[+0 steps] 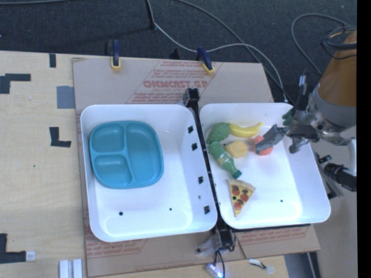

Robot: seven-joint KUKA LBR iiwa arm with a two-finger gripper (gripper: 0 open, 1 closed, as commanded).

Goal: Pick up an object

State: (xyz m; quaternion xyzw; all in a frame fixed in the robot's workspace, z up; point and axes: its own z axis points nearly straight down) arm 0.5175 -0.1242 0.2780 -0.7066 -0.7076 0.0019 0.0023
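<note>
Toy food lay clustered in the right shallow white bin, where the gripper hung low over a small red-orange piece; whether it pinched that piece could not be told. Just left sat a yellow banana, a pale yellow chunk, green broccoli and a green bottle. Nearer the front lay a pizza slice. A teal divided plate occupied the left bin.

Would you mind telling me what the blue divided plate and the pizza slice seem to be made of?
The blue divided plate looks like moulded plastic with a smooth, slightly glossy finish: uniform colour and soft rounded compartment ridges. The pizza slice is probably a plastic or rubber toy, matte, with flat painted-looking toppings; the view leaves that open.
</note>
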